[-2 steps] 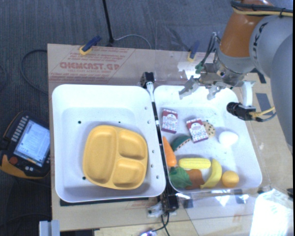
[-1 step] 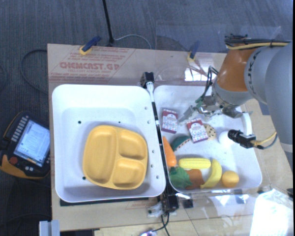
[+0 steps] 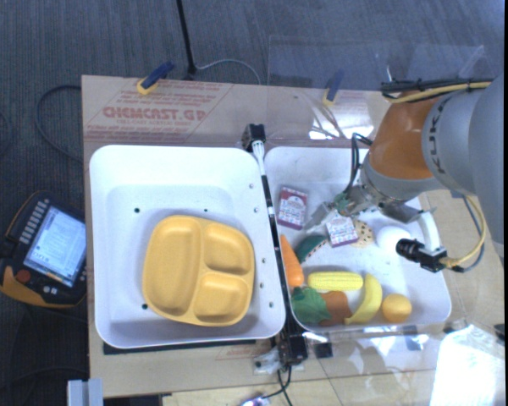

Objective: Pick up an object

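Note:
My gripper [image 3: 341,205] hangs low over the middle of the right bin [image 3: 320,164], below the arm's orange band. Just under it lies a small red-and-white packet [image 3: 342,231]; whether they touch I cannot tell. A second red packet [image 3: 293,207] lies to its left near the bin's divider. Along the front of the bin sit a carrot [image 3: 290,262], a corn cob [image 3: 334,281], a banana [image 3: 369,299], a yellow-orange round fruit [image 3: 396,308] and a green vegetable [image 3: 309,304]. A white egg-like object [image 3: 391,237] rests at the right.
The left bin [image 3: 118,176] holds a yellow divided plate [image 3: 198,269]. A black fitting with a cable [image 3: 423,255] hangs off the arm over the right bin's right edge. A handheld pendant [image 3: 46,248] lies on the floor at the left.

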